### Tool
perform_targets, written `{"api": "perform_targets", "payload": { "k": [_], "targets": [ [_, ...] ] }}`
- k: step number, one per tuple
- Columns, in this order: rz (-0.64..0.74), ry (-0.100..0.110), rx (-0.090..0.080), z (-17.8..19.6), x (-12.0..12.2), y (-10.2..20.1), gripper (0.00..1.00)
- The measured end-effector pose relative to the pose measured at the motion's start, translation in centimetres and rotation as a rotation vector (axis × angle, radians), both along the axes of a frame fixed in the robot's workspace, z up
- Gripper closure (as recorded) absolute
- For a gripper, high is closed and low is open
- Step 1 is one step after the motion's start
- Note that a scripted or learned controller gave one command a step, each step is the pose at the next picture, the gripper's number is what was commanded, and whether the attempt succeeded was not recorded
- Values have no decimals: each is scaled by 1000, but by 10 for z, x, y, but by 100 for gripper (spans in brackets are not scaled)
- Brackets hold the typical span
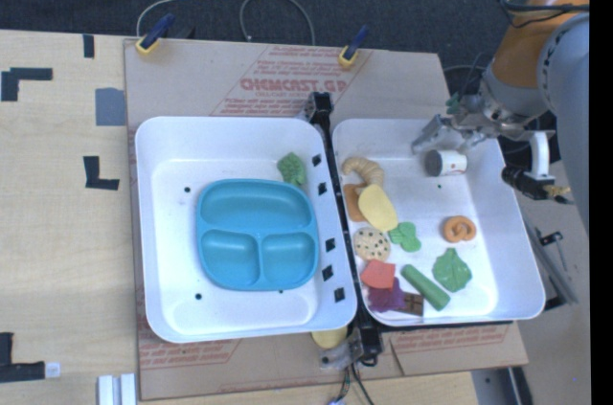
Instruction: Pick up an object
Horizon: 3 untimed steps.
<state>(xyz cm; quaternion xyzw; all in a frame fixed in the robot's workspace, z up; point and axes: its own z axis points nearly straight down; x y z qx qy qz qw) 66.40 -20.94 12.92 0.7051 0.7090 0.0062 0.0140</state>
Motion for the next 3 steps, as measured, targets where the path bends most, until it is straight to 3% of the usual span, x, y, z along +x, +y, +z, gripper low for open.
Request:
{"api": "perform_targets", "payload": {
  "k": [1,2,3],
  "targets": [
    [1,-5,-4,11,1,0,100],
    [0,-8,-4,2,-15,2,100],
    [-1,13,3,-8,-22,4,0]
  ]
}}
